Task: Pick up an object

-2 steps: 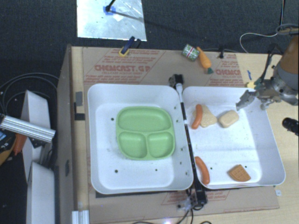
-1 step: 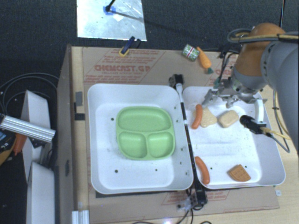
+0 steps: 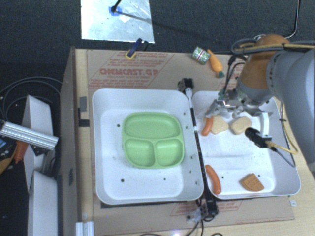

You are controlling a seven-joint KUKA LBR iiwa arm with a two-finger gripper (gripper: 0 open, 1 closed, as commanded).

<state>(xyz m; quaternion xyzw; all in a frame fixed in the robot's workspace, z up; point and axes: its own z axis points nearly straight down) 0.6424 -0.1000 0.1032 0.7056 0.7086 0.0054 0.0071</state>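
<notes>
My gripper [image 3: 227, 108] hangs low over the back left of the right bin [image 3: 283, 178]. Just in front of it lie three things in a row: a small orange sausage-like piece [image 3: 207, 126], a pale beige chunk [image 3: 220, 126] and a second beige chunk [image 3: 239, 125]. Nothing visibly sits between the gripper's tips. Nearer the bin's front lie an orange-red sausage [image 3: 213, 178] and a brown waffle-like biscuit [image 3: 252, 182].
The left bin [image 3: 106, 132] holds a green divided plate [image 3: 153, 139]. On the cardboard behind the bins lie a small green can [image 3: 201, 54], a toy carrot [image 3: 215, 62] and a yellow-and-blue clip [image 3: 135, 48]. The grey arm [image 3: 290, 82] covers the right bin's back right.
</notes>
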